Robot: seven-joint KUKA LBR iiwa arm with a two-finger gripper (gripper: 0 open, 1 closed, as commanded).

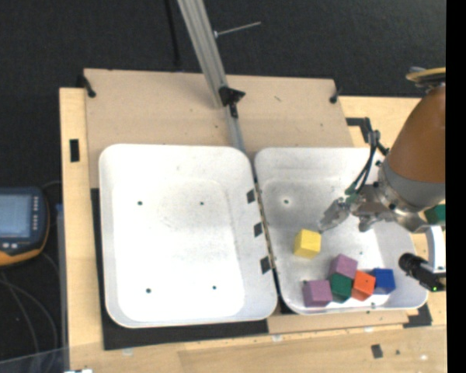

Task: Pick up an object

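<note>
wooden bench [179, 107] carries two white bins side by side. at the near edge of the right bin [311, 173] a cluster sits: purple block [317, 292], green block [341, 286], orange block [363, 284], blue block [384, 279], with another purple block [344, 266] just behind. yellow block [307, 243] stands apart, with free floor around it. farther back the gripper [349, 212] hovers, fingers spread, nothing between them. left bin [171, 231] offers wide open floor.
</note>
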